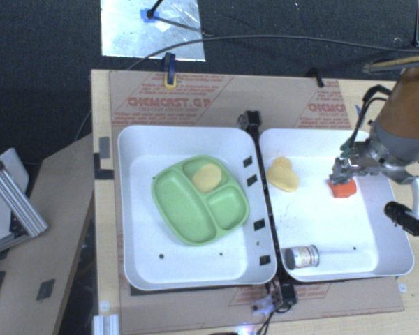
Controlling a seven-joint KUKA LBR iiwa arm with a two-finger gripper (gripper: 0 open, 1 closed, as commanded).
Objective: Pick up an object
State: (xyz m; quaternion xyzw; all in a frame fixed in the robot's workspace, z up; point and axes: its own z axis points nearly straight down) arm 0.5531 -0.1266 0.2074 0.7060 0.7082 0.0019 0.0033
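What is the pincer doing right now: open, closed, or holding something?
Pincer: down in the right bin right at the orange block; open or closed cannot be told, and no grasp is visible.

right bin (377,257): open white floor through the middle; a yellow toy (283,175) near the left wall, an orange block (343,188) under the hand (345,172), a small jar (302,257) lying at the front edge.
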